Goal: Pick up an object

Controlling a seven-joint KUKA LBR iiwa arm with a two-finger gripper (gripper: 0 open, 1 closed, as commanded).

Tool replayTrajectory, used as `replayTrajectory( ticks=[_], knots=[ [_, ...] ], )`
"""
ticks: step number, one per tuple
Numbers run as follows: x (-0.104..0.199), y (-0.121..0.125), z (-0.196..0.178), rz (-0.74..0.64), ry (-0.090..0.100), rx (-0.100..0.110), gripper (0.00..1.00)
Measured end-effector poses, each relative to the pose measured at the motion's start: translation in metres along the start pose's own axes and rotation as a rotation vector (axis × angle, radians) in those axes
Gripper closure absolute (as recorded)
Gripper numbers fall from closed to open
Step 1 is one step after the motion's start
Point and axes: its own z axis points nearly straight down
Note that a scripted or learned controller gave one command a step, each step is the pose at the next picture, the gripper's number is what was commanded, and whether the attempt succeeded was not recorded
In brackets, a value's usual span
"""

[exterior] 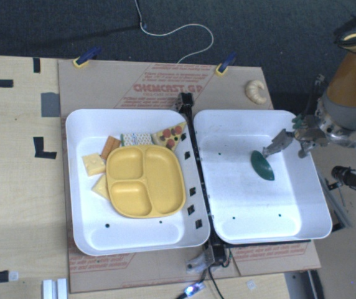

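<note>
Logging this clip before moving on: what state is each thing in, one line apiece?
Gripper: over the right bin, near the green piece, holding nothing I can see.
Green piece: lying flat on the right bin's floor.
Yellow plate: right way up in the left bin, resting on other items.
Crackers: partly tucked under the plate.
Right bin: upright on the bench.
Left bin: upright.

A brown cardboard sheet [165,86] with red printing lies under the bins on the wooden bench [16,185], clipped at its far edge by two blue-and-yellow clamps [88,56]. A thin white cable [178,33] loops over the dark floor at the far side. A small beige lump [257,91] rests on the cardboard's far right corner.
</note>
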Motion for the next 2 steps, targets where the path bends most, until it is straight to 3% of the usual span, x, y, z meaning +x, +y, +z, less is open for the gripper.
replayTrajectory(
  ticks=[1,2],
  knots=[
    [0.001,0.003,-0.008,-0.004,-0.003,-0.013,0.00],
    [0.007,0.010,0.051,-0.006,-0.003,-0.011,0.00]
  ],
)
